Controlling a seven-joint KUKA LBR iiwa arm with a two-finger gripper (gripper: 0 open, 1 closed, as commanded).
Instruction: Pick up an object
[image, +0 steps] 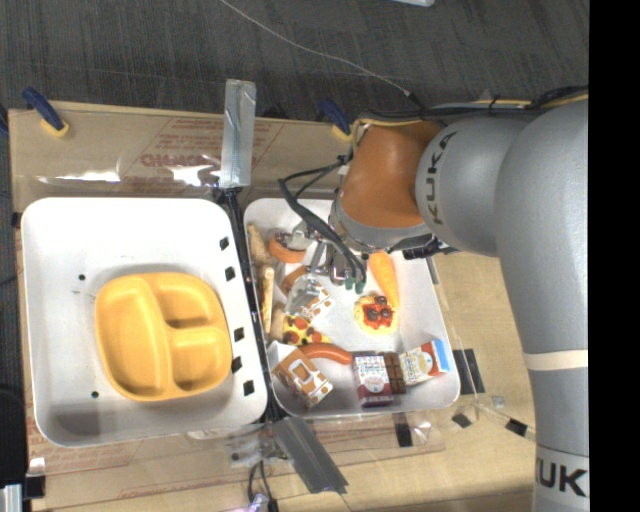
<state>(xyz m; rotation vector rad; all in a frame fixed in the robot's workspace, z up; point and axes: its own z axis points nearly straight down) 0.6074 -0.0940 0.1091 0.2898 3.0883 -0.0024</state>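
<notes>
The gripper is hanging low in the right bin, and its metal parts are blurring into the clutter beneath, so I cannot tell how its jaws are standing or whether anything is caught in them. The wrist is hiding the bin's upper half. The arm is coming in from the right, its orange band sitting just above the gripper, with black cables looping round it; the big grey links are running off the frame's edge.

Right under the gripper a small boxy toy is lying, too jumbled to name surely. Just to its right an orange carrot is lying lengthwise, and below that a yellow pastry with dark berries is resting. To the gripper's left a pale stick-like piece is lying along the bin wall. Farther down, a sausage is lying flat, with a waffle-patterned box, a small carton and another carton lining the near wall.

Well off to the left, the other bin is holding a yellow divided tray.
</notes>
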